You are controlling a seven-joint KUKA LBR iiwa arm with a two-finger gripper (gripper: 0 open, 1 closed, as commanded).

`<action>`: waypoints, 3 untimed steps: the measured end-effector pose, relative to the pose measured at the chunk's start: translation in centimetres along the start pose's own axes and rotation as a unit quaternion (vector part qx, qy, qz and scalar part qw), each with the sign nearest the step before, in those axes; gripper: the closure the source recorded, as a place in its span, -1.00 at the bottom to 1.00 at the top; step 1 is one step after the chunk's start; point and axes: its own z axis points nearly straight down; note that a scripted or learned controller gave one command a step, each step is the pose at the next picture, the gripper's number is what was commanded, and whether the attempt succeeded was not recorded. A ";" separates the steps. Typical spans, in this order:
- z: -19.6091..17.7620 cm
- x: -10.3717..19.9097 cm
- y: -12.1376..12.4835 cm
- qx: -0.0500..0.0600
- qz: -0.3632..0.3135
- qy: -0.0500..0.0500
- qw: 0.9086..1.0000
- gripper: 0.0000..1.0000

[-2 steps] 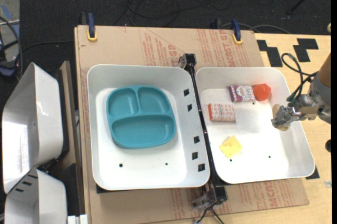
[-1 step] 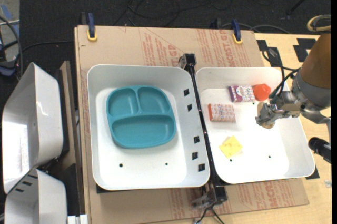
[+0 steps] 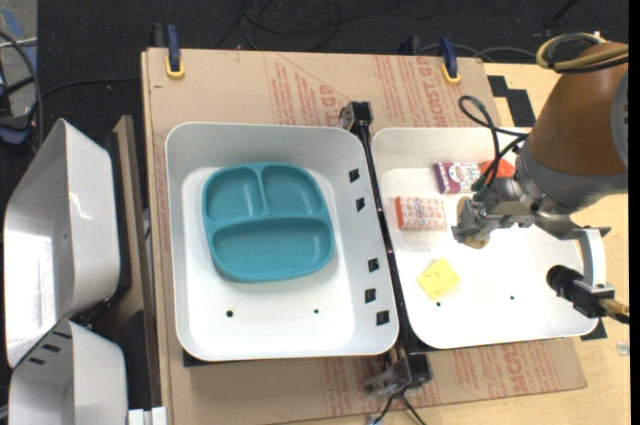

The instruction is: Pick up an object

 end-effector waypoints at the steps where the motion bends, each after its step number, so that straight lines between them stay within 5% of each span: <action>1: -1.2 5.5 0.4 -0.001 -0.001 0.000 1.000 1.00; 3: -1.7 16.2 2.0 -0.001 -0.001 0.000 1.000 1.00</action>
